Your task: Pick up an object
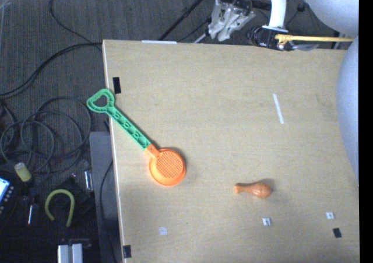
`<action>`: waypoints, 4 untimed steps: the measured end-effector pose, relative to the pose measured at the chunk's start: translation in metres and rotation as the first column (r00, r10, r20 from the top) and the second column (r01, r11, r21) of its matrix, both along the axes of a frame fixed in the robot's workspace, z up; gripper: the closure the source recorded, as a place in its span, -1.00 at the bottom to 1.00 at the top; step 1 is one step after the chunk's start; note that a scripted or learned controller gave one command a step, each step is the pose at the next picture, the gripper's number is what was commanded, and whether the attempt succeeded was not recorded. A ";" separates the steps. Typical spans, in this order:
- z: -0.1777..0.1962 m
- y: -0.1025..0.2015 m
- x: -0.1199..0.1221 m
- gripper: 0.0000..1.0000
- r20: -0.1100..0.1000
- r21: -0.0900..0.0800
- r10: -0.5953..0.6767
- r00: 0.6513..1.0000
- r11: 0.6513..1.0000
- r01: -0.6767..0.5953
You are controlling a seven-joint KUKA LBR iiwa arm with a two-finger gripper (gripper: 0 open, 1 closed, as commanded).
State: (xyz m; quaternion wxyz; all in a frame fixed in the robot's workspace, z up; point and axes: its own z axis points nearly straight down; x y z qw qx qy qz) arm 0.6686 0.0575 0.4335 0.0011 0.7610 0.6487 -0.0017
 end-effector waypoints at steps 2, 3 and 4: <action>-0.001 -0.024 0.000 1.00 0.000 -0.001 -0.345 0.938 0.938 0.345; -0.001 0.005 0.000 1.00 -0.002 0.000 -0.107 0.994 0.994 0.107; 0.007 0.005 0.000 1.00 -0.004 -0.004 -0.108 0.994 0.994 0.108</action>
